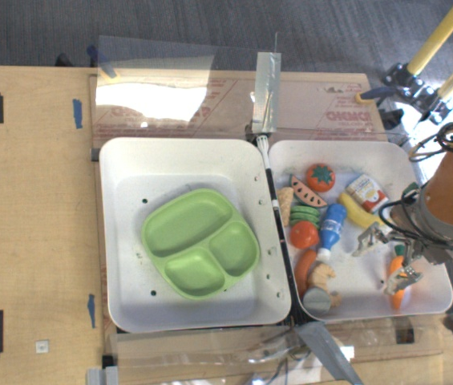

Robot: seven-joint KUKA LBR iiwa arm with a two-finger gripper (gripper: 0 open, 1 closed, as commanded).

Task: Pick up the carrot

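Gripper (400,273) sits low in the right bin (430,305), near its right edge and front right corner, fingers spread partway with the carrot (398,283) standing upright between them, its orange tip pointing toward the bin's front edge. Other toy foods crowd the bin's left side, among them a tomato (320,176) and a blue bottle (331,228). Left bin (122,239) carries a green divided plate (200,243) at its centre.

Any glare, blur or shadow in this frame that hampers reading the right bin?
Camera view: strong glare on the clear panel behind the left bin; the right bin is evenly lit; the gripper looks soft, blurring into the small carrot beside it.
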